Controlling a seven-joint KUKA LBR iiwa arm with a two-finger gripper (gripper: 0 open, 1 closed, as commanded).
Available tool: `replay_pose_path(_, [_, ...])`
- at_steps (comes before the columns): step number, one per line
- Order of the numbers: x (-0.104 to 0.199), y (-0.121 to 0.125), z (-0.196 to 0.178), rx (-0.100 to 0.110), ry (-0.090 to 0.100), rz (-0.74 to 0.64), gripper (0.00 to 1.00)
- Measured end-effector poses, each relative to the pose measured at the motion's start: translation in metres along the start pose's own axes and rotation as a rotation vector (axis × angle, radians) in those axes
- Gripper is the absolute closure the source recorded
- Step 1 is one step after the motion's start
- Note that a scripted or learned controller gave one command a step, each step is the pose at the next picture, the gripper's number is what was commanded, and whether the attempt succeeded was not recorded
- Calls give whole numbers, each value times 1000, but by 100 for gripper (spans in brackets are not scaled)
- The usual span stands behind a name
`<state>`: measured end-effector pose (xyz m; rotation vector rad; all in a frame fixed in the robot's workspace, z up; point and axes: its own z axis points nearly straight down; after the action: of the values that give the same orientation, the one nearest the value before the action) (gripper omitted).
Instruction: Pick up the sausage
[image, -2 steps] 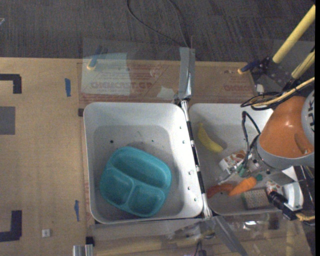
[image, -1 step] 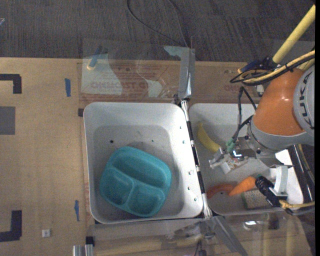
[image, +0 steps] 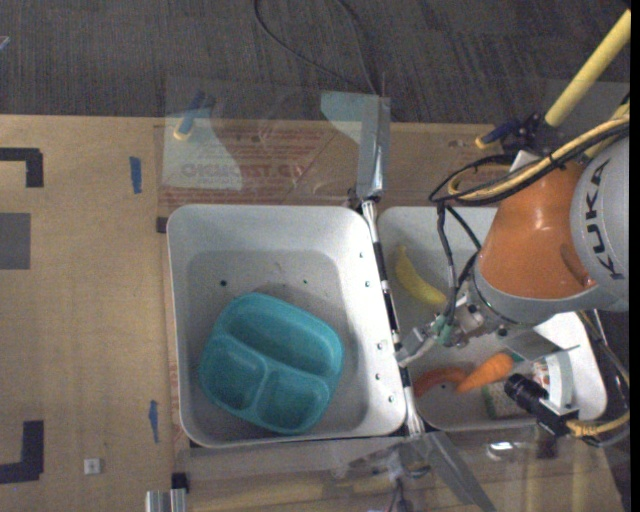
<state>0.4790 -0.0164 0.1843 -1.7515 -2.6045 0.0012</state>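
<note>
The sausage (image: 437, 380), a short reddish-brown piece, lies on the floor of the right bin (image: 392, 232) near its front left corner. My gripper (image: 428, 340) hangs low over that bin, just above and slightly left of the sausage, close to the wall between the two bins. Nothing shows in its grasp. The grey and orange arm (image: 540, 250) hides most of the right bin's middle and right side.
An orange carrot (image: 487, 371) lies right beside the sausage, touching or nearly touching it. A yellow banana (image: 417, 281) rests further back in the right bin. The left bin (image: 190, 240) holds a teal divided plate (image: 270, 361). Cables loop above the arm.
</note>
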Motion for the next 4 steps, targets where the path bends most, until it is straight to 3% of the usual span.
replay_pose_path(1, [-16, -6, 0, 0, 0, -59, 0])
replay_pose_path(2, [-14, -5, 0, -1, -1, -224, 0])
replay_pose_path(3, [-35, -14, 0, -1, -1, -338, 0])
replay_pose_path(4, [-10, -3, 0, -2, -2, -552, 0])
